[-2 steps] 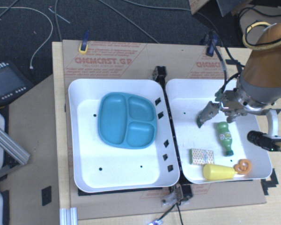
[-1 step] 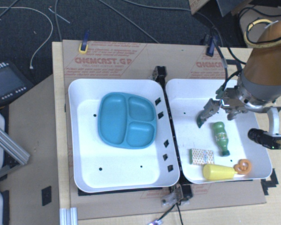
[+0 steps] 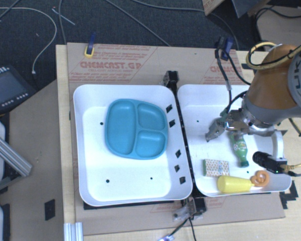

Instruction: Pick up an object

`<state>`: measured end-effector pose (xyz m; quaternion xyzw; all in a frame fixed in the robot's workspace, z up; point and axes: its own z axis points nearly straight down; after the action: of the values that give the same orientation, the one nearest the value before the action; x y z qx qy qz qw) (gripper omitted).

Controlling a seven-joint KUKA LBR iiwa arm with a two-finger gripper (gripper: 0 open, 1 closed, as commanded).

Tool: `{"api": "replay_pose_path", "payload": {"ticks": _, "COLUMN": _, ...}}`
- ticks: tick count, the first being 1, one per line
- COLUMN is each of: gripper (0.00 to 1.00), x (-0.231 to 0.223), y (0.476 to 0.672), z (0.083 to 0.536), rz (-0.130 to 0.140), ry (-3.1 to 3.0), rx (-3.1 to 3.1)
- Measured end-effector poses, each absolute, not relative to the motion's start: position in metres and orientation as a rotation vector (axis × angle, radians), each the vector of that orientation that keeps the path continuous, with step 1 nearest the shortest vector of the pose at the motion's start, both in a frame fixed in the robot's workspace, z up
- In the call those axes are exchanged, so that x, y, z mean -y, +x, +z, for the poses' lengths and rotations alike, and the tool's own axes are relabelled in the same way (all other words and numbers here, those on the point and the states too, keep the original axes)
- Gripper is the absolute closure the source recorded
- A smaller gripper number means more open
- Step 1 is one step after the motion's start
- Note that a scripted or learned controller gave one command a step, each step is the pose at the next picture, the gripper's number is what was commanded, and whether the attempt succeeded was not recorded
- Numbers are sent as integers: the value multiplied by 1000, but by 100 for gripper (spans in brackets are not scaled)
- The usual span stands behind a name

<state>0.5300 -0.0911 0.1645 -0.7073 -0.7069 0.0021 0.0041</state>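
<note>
Where pincer [image 3: 224,128] hangs: green bottle [image 3: 240,150], cracker packet [image 3: 215,167], yellow cylinder [image 3: 235,184] nearby.

Red block lettering is stamped on the brown cardboard sheet [image 3: 140,59] that covers the table under the two bins. Above the left bin it looks like "CHEMCAST GP", with a finer red line over it too small to read. More of the same red printing sits above the right bin, but cables cross it and it cannot be made out.
</note>
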Motion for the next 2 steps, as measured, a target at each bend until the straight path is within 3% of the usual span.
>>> {"api": "replay_pose_path", "payload": {"ticks": 2, "gripper": 0, "x": 100, "y": 526, "z": 83, "rz": 3, "ry": -2218, "rx": 2217}}
